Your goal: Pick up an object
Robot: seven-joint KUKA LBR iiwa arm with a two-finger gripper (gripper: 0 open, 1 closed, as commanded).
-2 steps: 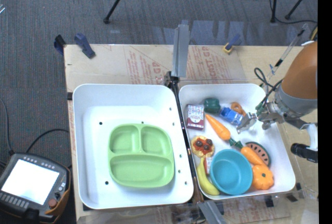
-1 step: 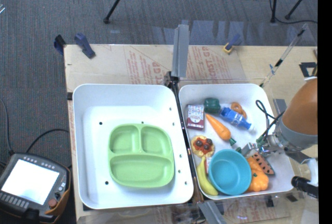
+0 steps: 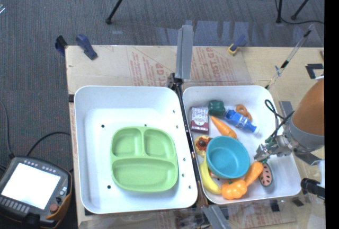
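Gripper [image 3: 263, 150] sits low over the right bin [image 3: 254, 90], near its right wall and just right of the blue bowl [image 3: 228, 157], prob. lining up on the orange carrot-like piece [image 3: 253, 173] right below it; can't tell if the jaws are open or closed, too small & cluttered. That piece lies flat btwn bowl and watermelon slice [image 3: 266, 176], long axis diagonal, upper end twd the gripper, lower end twd the bin's near edge.

Smooth, glossy plastic: green divided plate [image 3: 143, 159], blue round bowl [image 3: 228, 157], white shallow bins [image 3: 85, 116]. Matt brown cardboard on bench [image 3: 127, 66].
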